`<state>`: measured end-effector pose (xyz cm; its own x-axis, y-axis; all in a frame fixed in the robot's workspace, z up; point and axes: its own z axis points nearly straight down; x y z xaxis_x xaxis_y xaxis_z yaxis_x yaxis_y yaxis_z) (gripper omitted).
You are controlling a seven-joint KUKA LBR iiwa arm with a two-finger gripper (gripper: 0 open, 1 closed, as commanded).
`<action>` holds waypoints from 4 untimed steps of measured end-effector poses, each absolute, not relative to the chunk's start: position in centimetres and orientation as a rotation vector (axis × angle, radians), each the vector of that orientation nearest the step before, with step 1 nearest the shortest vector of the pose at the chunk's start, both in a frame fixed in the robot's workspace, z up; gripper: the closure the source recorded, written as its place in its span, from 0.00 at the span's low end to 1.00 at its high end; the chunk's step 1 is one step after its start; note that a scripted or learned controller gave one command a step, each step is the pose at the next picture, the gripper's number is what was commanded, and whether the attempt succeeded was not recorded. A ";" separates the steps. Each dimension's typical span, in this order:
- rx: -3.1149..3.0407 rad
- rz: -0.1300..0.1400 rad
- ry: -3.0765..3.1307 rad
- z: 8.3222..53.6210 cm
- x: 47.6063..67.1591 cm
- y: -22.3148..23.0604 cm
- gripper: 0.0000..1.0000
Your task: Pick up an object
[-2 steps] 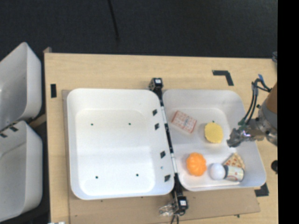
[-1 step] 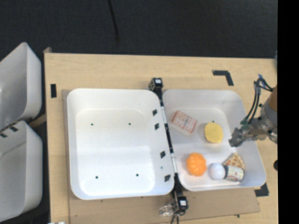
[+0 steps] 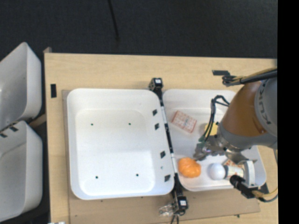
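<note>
On the counter [image 3: 107, 69], the left bin [image 3: 114, 143] sits beside the right bin [image 3: 187, 99] holding the arm [image 3: 247, 113], an orange ball [image 3: 189, 168] and white ball [image 3: 216, 171] near its front edge, a pink packet [image 3: 184, 121] with unreadable print, and the gripper [image 3: 204, 152], its state hidden.

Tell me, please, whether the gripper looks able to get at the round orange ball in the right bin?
Probably yes. The gripper hovers just above the round orange ball, which lies uncovered near the shallow white right bin's left wall; a small white ball sits beside it.
</note>
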<state>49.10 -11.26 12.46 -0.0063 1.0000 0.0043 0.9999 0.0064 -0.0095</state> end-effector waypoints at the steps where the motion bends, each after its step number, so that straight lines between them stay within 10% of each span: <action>1: -2.217 -0.009 -2.236 20.3 56.6 -7.4 1.00; 2: -2.217 -0.013 -2.236 32.8 54.0 -2.3 1.00; 4: -2.215 0.004 -2.227 34.2 51.7 7.4 1.00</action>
<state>51.65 7.38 34.24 -0.0054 1.0000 -0.0012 1.0000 0.0054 -0.0023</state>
